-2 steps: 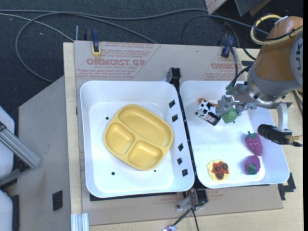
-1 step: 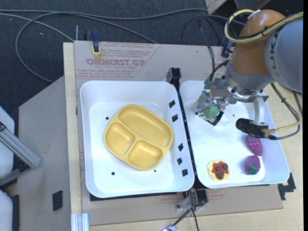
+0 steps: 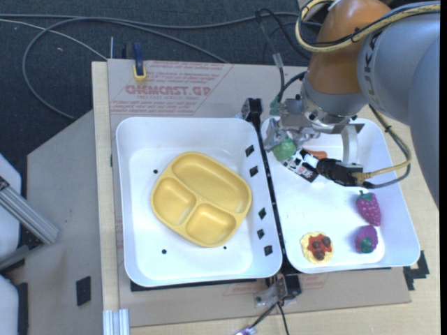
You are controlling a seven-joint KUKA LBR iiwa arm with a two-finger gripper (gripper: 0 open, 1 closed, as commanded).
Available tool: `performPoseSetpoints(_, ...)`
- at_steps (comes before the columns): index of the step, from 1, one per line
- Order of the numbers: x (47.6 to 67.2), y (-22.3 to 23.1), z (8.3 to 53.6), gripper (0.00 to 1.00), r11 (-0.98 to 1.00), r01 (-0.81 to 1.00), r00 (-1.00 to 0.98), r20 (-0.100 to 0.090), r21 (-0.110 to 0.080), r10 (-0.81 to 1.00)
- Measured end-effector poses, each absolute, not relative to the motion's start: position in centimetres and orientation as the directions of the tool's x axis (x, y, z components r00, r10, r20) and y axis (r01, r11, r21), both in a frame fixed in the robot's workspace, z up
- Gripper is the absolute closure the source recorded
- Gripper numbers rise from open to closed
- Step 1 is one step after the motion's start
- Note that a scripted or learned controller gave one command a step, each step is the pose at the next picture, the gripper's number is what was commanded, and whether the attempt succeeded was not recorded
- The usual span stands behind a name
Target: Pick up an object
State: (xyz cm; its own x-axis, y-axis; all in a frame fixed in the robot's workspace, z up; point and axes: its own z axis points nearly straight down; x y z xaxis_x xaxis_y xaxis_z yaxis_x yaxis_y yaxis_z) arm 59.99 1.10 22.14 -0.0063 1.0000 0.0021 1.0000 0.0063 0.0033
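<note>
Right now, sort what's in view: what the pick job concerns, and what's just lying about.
Job:
gripper
green toy
purple grapes
small purple fruit
little pizza

Lying about:
yellow divided plate
blue-and-yellow clamp
cables

grey arm [image 3: 405,47] entering from the right edge, sweeping toward upper centre. orange band [image 3: 346,44] just above the wrist, rounded, with yellow and black cables looped over its top. wrist pointing down toward the bench, metal flange below the orange part. gripper [image 3: 293,145] hanging under the flange at the upper left part of the right-hand side, close to the middle divide. metal bracket sticking down on the wrist's right side. black cable with a yellow end trailing off to the right from the wrist. finger state too cluttered to read.
</note>
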Motion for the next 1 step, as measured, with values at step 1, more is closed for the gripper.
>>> performPoseSetpoints(1, 61.59, 6.76, 23.31, 1.00, 0.006, 1.000, -0.006, 0.002, 0.003, 1.000)
